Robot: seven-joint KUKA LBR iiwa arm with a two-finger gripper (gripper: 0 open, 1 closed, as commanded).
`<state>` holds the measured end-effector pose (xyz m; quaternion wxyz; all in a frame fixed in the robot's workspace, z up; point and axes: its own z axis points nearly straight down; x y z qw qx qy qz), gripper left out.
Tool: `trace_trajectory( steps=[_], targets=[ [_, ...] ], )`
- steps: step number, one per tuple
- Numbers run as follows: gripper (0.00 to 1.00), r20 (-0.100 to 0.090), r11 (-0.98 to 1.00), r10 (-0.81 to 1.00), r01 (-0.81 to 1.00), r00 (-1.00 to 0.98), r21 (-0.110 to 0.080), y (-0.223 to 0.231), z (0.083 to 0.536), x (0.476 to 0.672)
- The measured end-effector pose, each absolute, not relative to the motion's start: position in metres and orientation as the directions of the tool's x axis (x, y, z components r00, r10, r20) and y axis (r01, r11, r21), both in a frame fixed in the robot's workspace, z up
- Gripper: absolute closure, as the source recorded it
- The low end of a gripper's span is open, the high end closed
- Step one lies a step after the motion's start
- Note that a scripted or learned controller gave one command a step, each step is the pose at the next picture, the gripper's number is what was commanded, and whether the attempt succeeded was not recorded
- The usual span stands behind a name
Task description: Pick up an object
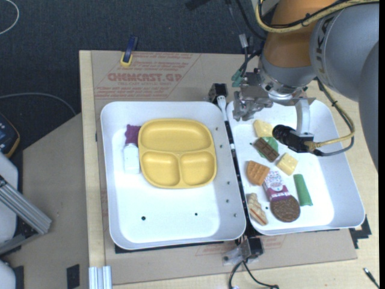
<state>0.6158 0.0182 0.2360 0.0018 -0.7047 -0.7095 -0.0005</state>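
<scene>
Operator, your arm reaches in from the right, and its hand [245,108] sits low over the back left corner of the right-hand shallow white bin [346,185], close to the divide between the two bins. You cannot tell from this view whether the hand is open or closed; nothing is visible in its grip.

The pickable items lie in that right bin, in front of and to the right of the hand. Nearest is a pale yellow block [262,128], just in front of it. Beside that lie a dark brown bar [265,149] and a second pale yellow block [287,162]. Further forward you have a tan waffle-shaped piece [257,172], a green stick [302,189], a round brown patty-shaped piece [284,209], and a pale breadstick-like piece [257,209] at the front left corner.

The left white bin [162,224] holds a yellow three-compartment plastic tray [177,152], with a small white bottle with a purple top [131,149] touching its left edge. Both bins rest on a brown cardboard sheet [150,74] laid on the table.
</scene>
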Motion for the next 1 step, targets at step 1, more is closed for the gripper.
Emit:
trace_trajectory(
  steps=[1],
  targets=[
    [1.0,0.002,0.003,1.0,1.0,-0.003,-0.006,0.0412,0.2212,0.5984]
  ],
)
